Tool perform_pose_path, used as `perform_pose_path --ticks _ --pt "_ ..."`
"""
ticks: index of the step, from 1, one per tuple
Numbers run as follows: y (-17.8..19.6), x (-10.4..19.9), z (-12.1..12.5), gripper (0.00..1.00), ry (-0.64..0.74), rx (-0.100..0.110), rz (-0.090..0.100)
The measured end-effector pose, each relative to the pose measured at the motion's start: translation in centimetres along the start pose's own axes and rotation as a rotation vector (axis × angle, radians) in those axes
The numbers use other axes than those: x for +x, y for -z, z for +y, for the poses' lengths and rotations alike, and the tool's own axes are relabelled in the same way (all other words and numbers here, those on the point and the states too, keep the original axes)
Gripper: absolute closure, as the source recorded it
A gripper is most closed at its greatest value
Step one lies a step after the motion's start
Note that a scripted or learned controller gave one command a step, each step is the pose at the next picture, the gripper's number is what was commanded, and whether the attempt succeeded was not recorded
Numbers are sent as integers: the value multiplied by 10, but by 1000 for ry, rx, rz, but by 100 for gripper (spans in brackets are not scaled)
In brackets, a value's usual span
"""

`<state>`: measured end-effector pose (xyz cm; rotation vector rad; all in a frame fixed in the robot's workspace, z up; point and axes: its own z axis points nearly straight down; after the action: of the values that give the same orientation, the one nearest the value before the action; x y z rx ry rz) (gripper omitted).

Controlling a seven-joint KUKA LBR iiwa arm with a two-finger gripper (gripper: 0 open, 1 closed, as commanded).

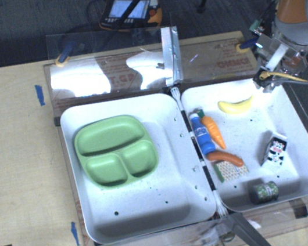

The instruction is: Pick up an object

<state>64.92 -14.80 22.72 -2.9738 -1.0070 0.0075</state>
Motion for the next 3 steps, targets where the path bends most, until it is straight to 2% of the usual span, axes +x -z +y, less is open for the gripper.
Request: perform_pose_path --ticks 1,2,3 --pt "0 0 0 0 0 0 0" --pt "6 2 0 100 2 2 -4" --pt "6 2 -1 0 2 3 -4"
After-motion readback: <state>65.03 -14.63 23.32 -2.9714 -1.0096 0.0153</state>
